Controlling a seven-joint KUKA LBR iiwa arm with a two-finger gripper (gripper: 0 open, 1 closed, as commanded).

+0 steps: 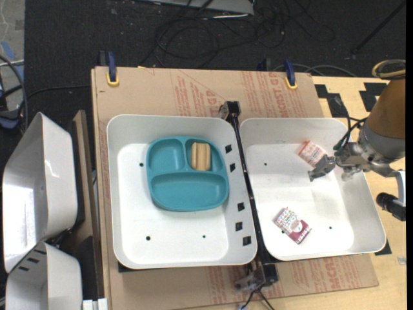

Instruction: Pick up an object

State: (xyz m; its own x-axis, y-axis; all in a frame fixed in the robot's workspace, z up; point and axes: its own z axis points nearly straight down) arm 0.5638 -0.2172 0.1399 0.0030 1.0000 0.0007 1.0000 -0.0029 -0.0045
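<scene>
One camera looks down aslant on both white bins.

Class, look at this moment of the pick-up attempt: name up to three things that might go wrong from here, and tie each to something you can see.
1. The gripper sits beside the small red-and-white packet, not over it; closing there may miss or nudge it away.
2. That packet lies near the right bin's far wall, so a push could wedge it there.
3. The pink patterned packet lies flat, which may make it hard to grip.
</scene>
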